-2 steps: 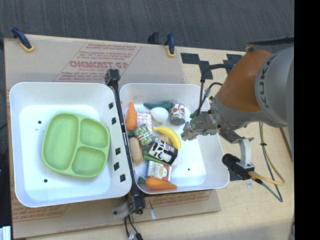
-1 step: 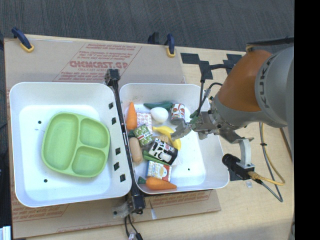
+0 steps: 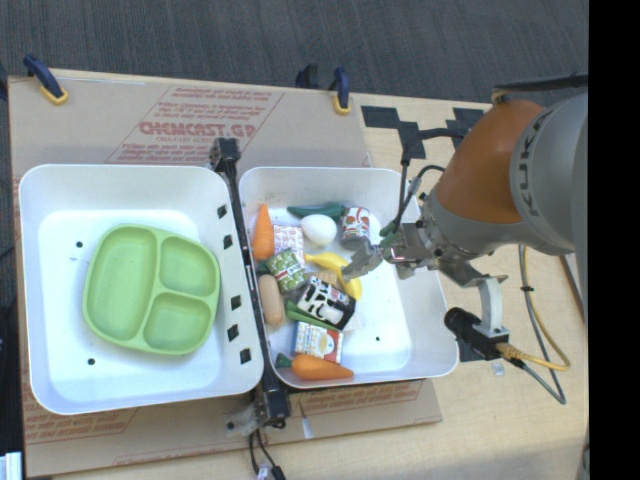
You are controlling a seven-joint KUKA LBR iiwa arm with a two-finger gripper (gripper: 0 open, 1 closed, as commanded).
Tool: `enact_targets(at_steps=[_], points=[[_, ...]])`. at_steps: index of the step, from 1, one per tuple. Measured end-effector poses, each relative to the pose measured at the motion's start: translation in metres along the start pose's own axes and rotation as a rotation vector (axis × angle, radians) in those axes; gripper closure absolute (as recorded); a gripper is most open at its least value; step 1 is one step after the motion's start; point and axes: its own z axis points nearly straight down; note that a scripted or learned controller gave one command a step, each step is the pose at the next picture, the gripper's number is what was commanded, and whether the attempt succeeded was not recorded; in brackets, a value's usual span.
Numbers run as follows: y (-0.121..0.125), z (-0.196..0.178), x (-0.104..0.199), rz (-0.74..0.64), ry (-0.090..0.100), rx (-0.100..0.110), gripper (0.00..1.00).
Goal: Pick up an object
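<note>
The right bin (image 3: 425, 353) holds a heap of toy food. In it are a white egg (image 3: 319, 229), a yellow banana (image 3: 328, 262), a small can (image 3: 356, 222), a black-and-white box (image 3: 326, 304) and a green packet (image 3: 287, 266). An orange carrot (image 3: 262, 230) lies along the left wall, with a tan bread roll (image 3: 270, 300) below it. A second carrot (image 3: 320, 369) lies at the front beside a small carton (image 3: 318, 341). My gripper (image 3: 362, 258) reaches in from the right, low over the banana's right end and just below the can. Nothing shows held in it.
The left bin (image 3: 40, 198) holds a green divided plate (image 3: 150, 288). A black divider with clips (image 3: 240, 268) runs between the bins. The grey and orange arm (image 3: 500, 183) hangs over the right bin's right rim, with cables (image 3: 535, 353) trailing beside it.
</note>
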Motion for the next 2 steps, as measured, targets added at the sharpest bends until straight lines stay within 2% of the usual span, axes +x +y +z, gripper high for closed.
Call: enact_targets(at_steps=[2], points=[[0.0, 0.0, 0.0, 0.0, 0.0, 0.0, 0.0]])
